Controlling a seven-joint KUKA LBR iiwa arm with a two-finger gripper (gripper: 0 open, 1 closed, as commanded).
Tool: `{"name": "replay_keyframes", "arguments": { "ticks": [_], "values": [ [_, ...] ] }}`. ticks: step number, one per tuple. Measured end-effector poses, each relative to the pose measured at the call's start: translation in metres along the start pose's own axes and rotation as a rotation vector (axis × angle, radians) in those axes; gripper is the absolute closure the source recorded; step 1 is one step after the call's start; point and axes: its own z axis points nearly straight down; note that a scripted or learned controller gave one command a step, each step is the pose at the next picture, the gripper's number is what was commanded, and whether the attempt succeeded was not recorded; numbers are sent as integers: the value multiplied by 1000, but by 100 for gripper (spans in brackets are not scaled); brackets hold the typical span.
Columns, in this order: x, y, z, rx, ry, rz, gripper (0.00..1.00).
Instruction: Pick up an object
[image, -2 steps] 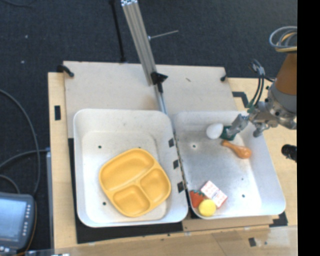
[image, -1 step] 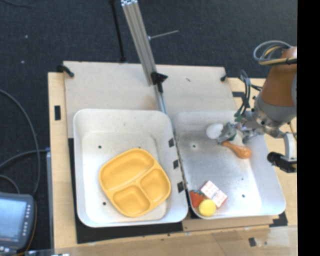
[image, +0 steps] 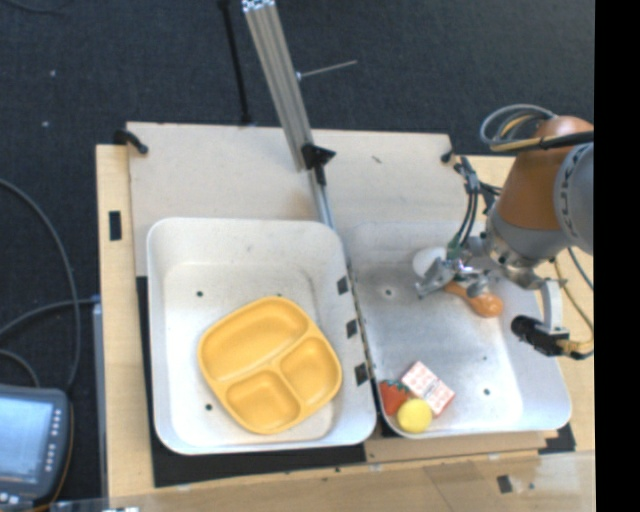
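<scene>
My gripper (image: 445, 275) hangs low over the upper middle of the right bin (image: 520, 395), below the grey arm with its orange band (image: 530, 190). An orange, carrot-like object (image: 482, 300) lies on the bin floor right beside the gripper, on its right and partly under it. I cannot tell whether they touch. In the bin's front left corner sit a pink-and-white patterned box (image: 428, 386), a yellow ball (image: 415, 415) and a red object (image: 391, 396), all close together.
The left bin (image: 175, 250) holds a yellow three-compartment tray (image: 268, 362). A slanted metal rail (image: 285, 85) runs from the top down to between the bins. A black clamp (image: 535, 335) juts over the right bin's right edge.
</scene>
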Motion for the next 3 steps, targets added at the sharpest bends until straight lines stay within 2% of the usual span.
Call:
{"name": "replay_keyframes", "arguments": {
  "ticks": [1,2,3],
  "values": [
    [-1,2,-15,-7,0,1,100],
    [-3,3,-58,-7,0,1,100],
    [-3,-6,-112,-10,0,0,100]
  ]
}}
